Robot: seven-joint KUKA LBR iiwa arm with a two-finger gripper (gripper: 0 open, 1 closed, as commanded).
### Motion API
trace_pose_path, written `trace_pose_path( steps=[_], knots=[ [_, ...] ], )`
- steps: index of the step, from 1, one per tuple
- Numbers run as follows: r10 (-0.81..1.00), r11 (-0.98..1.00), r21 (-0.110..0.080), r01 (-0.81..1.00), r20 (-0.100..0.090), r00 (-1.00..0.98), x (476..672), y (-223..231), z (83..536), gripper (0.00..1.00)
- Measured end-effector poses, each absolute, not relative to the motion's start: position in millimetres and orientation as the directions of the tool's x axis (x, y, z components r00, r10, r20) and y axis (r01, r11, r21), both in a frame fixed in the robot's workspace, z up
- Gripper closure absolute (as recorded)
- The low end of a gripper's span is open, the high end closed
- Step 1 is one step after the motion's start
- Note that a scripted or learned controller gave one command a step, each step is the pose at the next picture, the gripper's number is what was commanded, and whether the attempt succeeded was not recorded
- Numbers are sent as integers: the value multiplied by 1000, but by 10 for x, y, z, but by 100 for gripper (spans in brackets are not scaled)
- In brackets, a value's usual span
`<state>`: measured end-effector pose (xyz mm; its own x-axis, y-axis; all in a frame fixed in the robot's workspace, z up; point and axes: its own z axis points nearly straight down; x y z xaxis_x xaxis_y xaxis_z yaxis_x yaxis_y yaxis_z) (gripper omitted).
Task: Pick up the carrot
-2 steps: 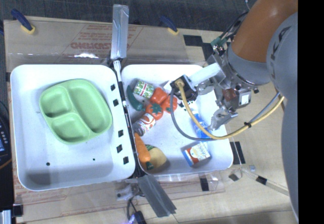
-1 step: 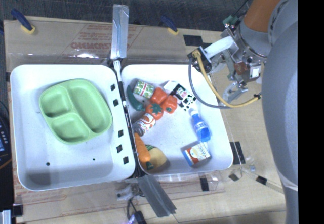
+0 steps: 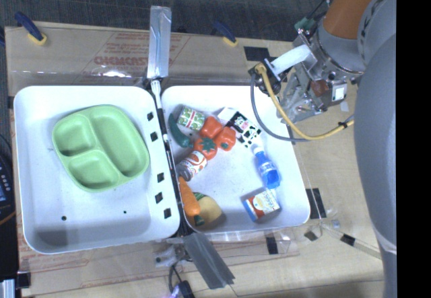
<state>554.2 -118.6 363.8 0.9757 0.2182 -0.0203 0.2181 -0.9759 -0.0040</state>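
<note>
The carrot (image 3: 189, 200) is a short orange piece lying against the left wall of the right bin (image 3: 296, 175), near its front corner and touching a yellowish fruit (image 3: 209, 210). My gripper (image 3: 300, 97) hangs over the back right edge of that bin, well away from the carrot, with yellow cable looped around it. Nothing shows in its grasp.
The right bin also holds a green can (image 3: 190, 118), orange peppers (image 3: 217, 134), a drink can (image 3: 192, 165), a cow-patterned carton (image 3: 241, 127), a blue bottle (image 3: 267, 169) and a red-labelled box (image 3: 262, 204). A green divided plate (image 3: 101, 147) lies in the left bin (image 3: 34, 222).
</note>
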Motion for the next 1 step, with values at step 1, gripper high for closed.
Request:
trace_pose_path(
  steps=[1],
  knots=[
    [205, -979, -2, 205, -7, 979, 5792, -1912, 4238, 100]
  ],
)
